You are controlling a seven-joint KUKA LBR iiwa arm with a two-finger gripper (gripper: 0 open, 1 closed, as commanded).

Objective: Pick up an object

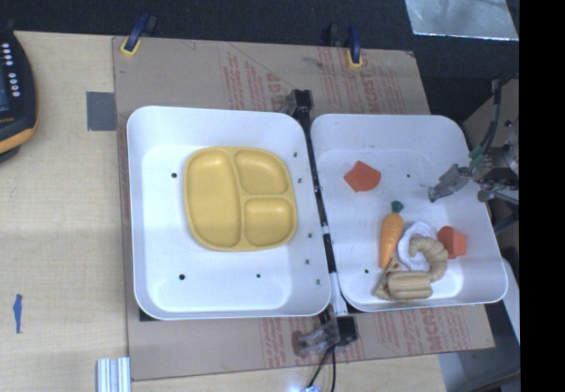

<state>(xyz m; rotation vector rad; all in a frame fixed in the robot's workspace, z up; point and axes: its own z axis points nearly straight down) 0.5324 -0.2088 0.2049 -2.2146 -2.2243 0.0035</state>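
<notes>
Objects for picking sit in the right bin (353, 130), a shallow glossy white plastic tray touching the left bin (141, 205), which carries a smooth yellow three-compartment plate (240, 198). Toward the right bin's near end cluster a tapered orange toy carrot (390, 238), a curved tan piece (431, 254) lying on a white ring, and a tan cylinder (409, 285); an orange-red block (453, 242) lies just beside them, and a flat orange-red piece (362, 177) sits apart. The gripper (446, 184) hangs at the right rim, holding nothing; I cannot tell how its fingers are set. This looks like the approach stage; next it must centre over one item and descend.
</notes>
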